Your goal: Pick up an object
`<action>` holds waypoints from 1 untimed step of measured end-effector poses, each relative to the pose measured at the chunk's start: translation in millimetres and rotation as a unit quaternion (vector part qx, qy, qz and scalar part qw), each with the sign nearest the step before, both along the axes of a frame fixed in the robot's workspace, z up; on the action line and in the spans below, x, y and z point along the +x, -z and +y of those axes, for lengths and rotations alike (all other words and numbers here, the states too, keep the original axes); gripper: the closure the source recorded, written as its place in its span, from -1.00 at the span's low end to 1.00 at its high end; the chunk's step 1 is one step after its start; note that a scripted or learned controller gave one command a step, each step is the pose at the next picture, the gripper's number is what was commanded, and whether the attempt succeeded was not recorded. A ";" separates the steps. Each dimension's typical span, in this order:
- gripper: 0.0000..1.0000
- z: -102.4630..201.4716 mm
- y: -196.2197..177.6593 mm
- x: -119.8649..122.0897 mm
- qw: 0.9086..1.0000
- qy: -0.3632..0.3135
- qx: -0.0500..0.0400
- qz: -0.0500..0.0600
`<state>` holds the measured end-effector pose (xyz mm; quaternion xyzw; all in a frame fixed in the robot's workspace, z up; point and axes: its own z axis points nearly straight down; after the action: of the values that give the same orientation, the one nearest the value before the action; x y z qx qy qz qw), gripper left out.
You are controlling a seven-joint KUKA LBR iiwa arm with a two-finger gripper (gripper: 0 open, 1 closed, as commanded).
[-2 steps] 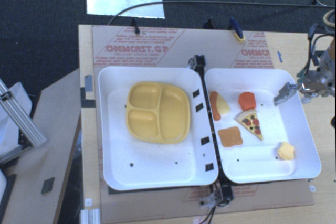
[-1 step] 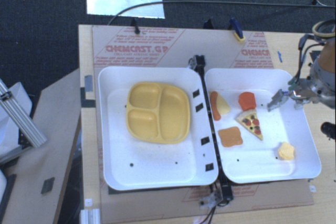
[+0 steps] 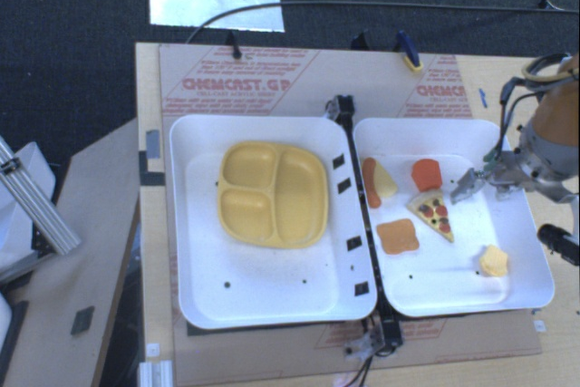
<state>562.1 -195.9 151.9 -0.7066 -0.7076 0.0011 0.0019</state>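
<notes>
White plastic fills most of my view: two shallow bins side by side, the left bin point(image 3: 195, 285) carrying a yellow divided plate point(image 3: 272, 193), the right bin point(image 3: 453, 295) holding the small toy foods I can choose from. Next in size is the arm point(image 3: 555, 127), grey with its orange band, reaching in over the right bin's far edge. Its gripper point(image 3: 468, 186) sits low near the bin's upper right part, just beside the pizza slice point(image 3: 433, 215) and the red block point(image 3: 427, 174); I see nothing between its fingers, and I cannot tell how far apart they stand, since they blur together from here. Then the pieces themselves: an orange flat piece point(image 3: 397, 236) near the bin's middle, a sausage point(image 3: 370, 182) touching a pale yellow wedge point(image 3: 385, 180) against the divider, and a small yellow chunk point(image 3: 494, 261) alone near the front right. I judge the pick not yet made. To do it well, I would aim at a piece that stands apart, such as the red block, centre the fingers over it, and descend squarely so neighbours are not nudged.
</notes>
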 end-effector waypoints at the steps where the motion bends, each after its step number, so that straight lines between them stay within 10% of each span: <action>1: -1.00 3.5 47.6 7.3 1.000 -0.002 0.000 0.000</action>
<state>569.4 -192.5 104.3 -0.7053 -0.7089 0.0009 0.0023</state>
